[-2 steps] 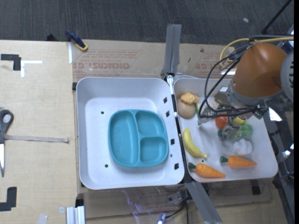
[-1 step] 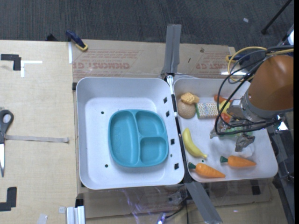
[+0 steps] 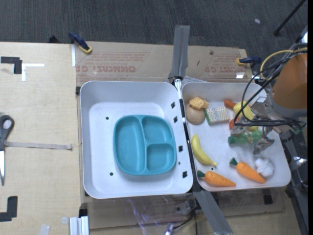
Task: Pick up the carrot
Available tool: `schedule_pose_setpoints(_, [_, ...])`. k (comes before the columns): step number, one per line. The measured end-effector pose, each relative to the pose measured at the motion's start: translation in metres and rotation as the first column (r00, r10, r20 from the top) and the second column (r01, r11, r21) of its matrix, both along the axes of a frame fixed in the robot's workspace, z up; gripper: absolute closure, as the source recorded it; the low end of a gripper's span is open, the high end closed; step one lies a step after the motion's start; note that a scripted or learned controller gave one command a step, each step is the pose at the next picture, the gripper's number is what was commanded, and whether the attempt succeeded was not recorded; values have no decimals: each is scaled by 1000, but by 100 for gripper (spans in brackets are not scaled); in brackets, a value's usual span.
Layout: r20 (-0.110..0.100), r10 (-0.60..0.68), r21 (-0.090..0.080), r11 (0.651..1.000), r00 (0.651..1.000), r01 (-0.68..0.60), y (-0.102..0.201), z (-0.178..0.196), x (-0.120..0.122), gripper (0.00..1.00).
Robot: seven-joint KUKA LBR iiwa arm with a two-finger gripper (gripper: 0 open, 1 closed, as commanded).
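- Two white bins are sitting side by side in front of you: the left bin [image 3: 88,131] is lying well to the left of the gripper, and the right bin [image 3: 220,165] is lying under it.
- You are seeing a teal divided tray [image 3: 145,144] resting flat in the left bin, well apart from the gripper, with its single long compartment on the left and two smaller ones on the right.
- You are looking at a banana [image 3: 202,151] lying near the right bin's left wall, to the left of the gripper and a little nearer the front edge.
- A round tan piece [image 3: 195,115] and a small biscuit-like piece [image 3: 198,103] are touching each other toward the back left corner, with a speckled block [image 3: 217,115] just beside them, all to the left of the gripper.
- You are finding two carrots along the front edge: the left carrot [image 3: 217,179] is lying below and left of the gripper, and the right carrot [image 3: 250,172] is lying almost straight below it, neither touching it.
- A white lump [image 3: 264,166] is sitting just beside the right carrot's thick end.
- The gripper [image 3: 254,137] is hanging over a green item [image 3: 240,139] near the bin's right side, amid yellow and black cables; you cannot tell from this view how its jaws are standing.
- The arm [image 3: 292,82] is reaching in from the right, orange at the wrist.
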State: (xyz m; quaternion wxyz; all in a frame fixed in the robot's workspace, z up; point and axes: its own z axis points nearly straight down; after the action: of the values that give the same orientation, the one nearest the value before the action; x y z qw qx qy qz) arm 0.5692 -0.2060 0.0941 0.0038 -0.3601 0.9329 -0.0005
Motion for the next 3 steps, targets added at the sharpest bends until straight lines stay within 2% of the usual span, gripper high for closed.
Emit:
schedule_pose_setpoints(1, [-2, 112, -2, 994, 994, -112, 4, -1, -76, 0])
schedule_pose_setpoints(2, [-4, -173, -1, 985, 985, 173, 53, -2, -76, 0])
schedule_pose_setpoints(3, [5, -169, 0, 986, 986, 169, 55, 9, -73, 100])
